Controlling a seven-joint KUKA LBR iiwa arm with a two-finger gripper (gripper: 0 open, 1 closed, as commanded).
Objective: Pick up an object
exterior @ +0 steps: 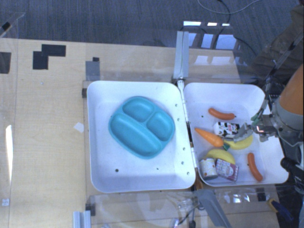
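- The worktop (47, 127) carries two shallow white bins side by side, their inner walls touching along the middle.
- The left bin (102, 175) holds a blue divided plate (141, 126), lying tilted near the bin's centre, with three compartments facing up.
- The right bin (204, 91) holds the small things, gathered toward its near half.
- An orange-red sausage (222, 113) lies near the bin's far side, apart from the rest.
- A carrot (208, 137) lies slantwise by the bin's left wall, its green end just beside a banana (241, 143).
- A small black-and-white carton (227, 128) sits between the sausage and that banana, touching the banana's upper edge.
- A second banana (220, 156) lies nearer the front wall, above a small tin (207, 168) and a pink packet (228, 170) that rest side by side at the front-left corner.
- A second sausage (254, 167) lies near the bin's front-right corner.
- The arm reaches in over the right wall; the gripper (250, 128) is low over the first banana's right end.
- Whether the jaws are spread or closed cannot be told from this view.
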